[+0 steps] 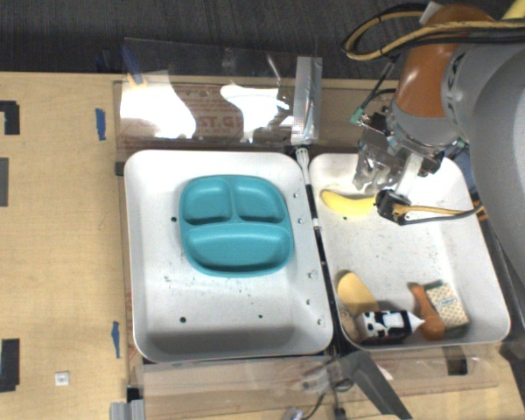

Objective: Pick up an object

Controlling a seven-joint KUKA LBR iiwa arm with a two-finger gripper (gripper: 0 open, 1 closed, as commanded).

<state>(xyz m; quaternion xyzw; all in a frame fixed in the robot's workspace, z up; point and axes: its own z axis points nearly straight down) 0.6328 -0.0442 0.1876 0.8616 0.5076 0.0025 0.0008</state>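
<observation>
Over the right bin [486,269], near its back wall, the gripper [378,175] is hanging just above a banana [345,201]. I cannot tell its state. The banana is lying on the bin floor just below and to the view's left of it, its long axis running roughly left to right. Other small items are sitting well apart at the bin's front edge.

Divided plate [235,224] in left bin [149,261]; banana [346,202] upper left of right bin [486,309], gripper [378,178] above it.
</observation>
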